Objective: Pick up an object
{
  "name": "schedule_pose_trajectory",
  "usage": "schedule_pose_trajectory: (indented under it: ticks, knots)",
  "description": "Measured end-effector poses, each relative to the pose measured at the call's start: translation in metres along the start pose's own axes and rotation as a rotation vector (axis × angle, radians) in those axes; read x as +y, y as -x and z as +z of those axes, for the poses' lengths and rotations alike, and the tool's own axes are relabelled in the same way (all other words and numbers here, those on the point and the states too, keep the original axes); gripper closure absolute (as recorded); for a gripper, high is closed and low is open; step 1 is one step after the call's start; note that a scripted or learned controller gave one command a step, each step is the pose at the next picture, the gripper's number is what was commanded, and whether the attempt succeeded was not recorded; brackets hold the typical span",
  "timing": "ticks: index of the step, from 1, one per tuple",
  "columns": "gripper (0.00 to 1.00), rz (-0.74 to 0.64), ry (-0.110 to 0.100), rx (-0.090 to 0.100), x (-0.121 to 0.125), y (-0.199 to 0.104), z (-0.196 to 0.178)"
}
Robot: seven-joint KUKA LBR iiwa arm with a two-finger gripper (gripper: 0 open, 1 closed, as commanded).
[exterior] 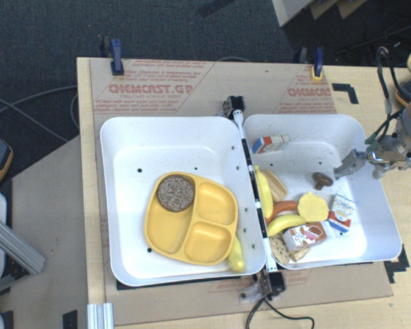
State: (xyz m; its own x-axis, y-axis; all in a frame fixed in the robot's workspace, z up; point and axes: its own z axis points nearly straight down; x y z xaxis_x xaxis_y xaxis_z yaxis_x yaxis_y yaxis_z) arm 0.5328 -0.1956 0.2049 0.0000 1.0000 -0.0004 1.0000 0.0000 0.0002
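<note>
A: Which thing are you eyeing for the pick?

B: The small brown lump (322, 179), sitting alone on the bare floor of the right bin (308, 130), well apart from the pile below it. It is looking light and rigid to me, probably a plastic toy, so nothing to crush. It is small and rounded, though, so I am expecting it to squirt sideways unless it is taken across its narrow middle.

A: And the pile?

B: A yellow round piece (314, 207), a banana (283, 223), a red sausage shape (285, 208) and a printed packet (304, 238) are lying touching or overlapping. The packet is looking thin and slippery, and the banana is curving against its neighbours, so those are poorer choices.

A: Where is the gripper (349, 164)?

B: It is hanging over the right bin's right side, just beside the lump and to its right. The jaws are too blurred to read; I cannot tell whether they are released or clenched, and nothing is showing between them.

A: The left bin (123, 149)?

B: It is carrying a yellow divided plate (212, 232) with a brown disc (175, 192) in one compartment.
</note>
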Motion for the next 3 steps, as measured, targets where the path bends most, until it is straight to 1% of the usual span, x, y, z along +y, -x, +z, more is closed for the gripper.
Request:
schedule_pose_trajectory:
  ticks: [1,2,3]
  knots:
    - [0.0,-0.003,-0.006,0.003,0.026,-0.022,0.087]
    - [0.0,-0.002,0.0,-0.001,0.049,-0.021,0.123]
    - [1.0,-0.001,0.003,-0.001,0.049,-0.021,0.11]
